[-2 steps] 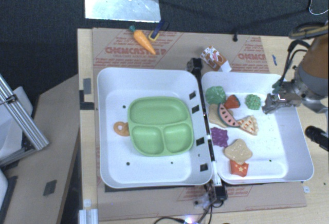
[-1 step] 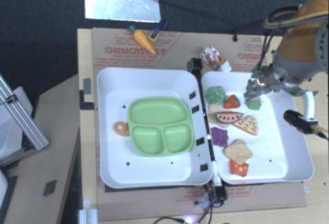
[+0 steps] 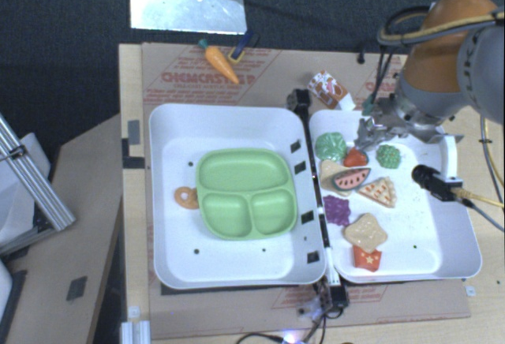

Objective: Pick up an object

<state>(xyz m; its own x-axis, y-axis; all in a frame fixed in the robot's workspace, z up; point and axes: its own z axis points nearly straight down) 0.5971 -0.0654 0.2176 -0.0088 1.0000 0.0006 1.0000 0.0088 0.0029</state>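
Observation:
My gripper (image 3: pixel 368 135) hangs low over the back of the right bin (image 3: pixel 454 244). Its tip is just above a small red toy piece (image 3: pixel 357 158), with a green leafy piece (image 3: pixel 331 147) to its left and a green broccoli piece (image 3: pixel 388 155) to its right. I cannot tell whether it touches the red piece. In front of these lie a watermelon slice (image 3: pixel 352 177), a pizza slice (image 3: pixel 379 192), purple grapes (image 3: pixel 337 211), a tan toast piece (image 3: pixel 366 231) and a red block (image 3: pixel 368 258).
The left bin (image 3: pixel 170 177) bears a green divided plate (image 3: pixel 245 193) and a small pretzel (image 3: pixel 186 198). Behind the bins, a toy carrot (image 3: pixel 221 64) and a wrapped snack (image 3: pixel 327 89) lie on the bench. The grey arm (image 3: pixel 442 58) comes in from the right.

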